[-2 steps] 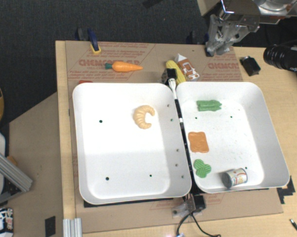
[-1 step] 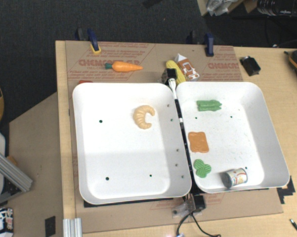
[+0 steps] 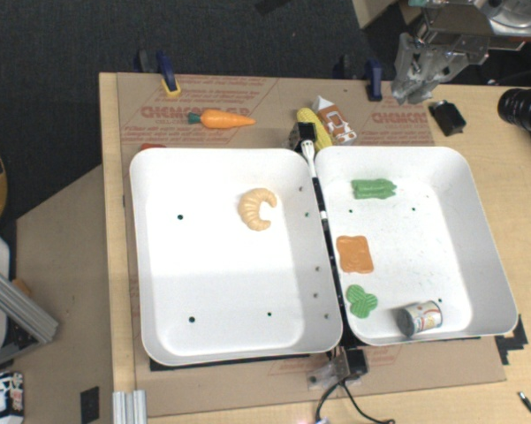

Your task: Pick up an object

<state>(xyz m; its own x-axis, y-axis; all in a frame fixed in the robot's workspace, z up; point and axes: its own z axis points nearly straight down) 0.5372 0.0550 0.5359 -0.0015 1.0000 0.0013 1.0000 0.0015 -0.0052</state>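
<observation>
Hanging at the top right of the view, the gripper (image 3: 413, 82) sits above the bench's far edge, outside both bins, fingers pointing down with a narrow gap between them and nothing held. Just beside it on the cardboard: a blue clamp (image 3: 374, 78) to its left, a small black block (image 3: 447, 117) to its right. Right bin (image 3: 477, 228) holds a green toy vegetable (image 3: 373, 189) near the far side, an orange waffle-like square (image 3: 354, 253) by the left wall, a green leafy piece (image 3: 362, 301) just below that, and a small can (image 3: 421, 317) lying on its side near the front wall. Left bin (image 3: 203, 325) holds a croissant (image 3: 259, 208), well apart from the walls. Beyond the bins on the cardboard lie a toy carrot (image 3: 223, 119), a yellow corn-like item (image 3: 311, 122) and a small orange-and-white packet (image 3: 338, 125) touching it. A second blue-and-yellow clamp (image 3: 168, 74) is at the far left edge.
</observation>
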